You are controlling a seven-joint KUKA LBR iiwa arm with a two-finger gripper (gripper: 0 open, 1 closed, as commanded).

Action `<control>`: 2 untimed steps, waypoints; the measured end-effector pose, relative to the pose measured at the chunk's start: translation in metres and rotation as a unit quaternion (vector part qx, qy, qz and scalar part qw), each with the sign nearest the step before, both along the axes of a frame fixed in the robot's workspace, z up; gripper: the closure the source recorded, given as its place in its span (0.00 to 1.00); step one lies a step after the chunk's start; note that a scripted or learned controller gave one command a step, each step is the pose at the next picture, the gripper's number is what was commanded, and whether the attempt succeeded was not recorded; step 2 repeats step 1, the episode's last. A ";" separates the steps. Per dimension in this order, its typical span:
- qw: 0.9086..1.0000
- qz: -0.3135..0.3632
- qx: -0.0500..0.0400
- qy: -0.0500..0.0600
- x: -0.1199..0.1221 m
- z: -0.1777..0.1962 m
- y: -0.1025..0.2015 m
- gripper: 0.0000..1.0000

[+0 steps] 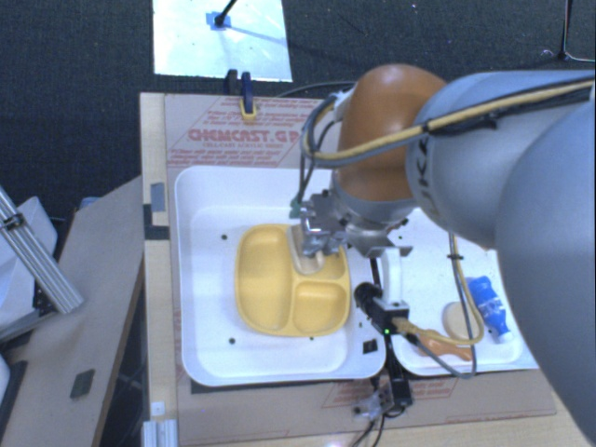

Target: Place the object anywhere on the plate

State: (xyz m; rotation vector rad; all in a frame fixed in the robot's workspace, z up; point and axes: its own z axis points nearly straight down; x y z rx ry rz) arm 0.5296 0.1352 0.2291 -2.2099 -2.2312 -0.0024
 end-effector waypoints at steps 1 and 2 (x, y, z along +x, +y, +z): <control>1.000 -0.003 -0.001 0.000 0.001 0.000 -0.003 0.00; 1.000 -0.003 -0.001 0.000 0.001 0.000 -0.003 0.00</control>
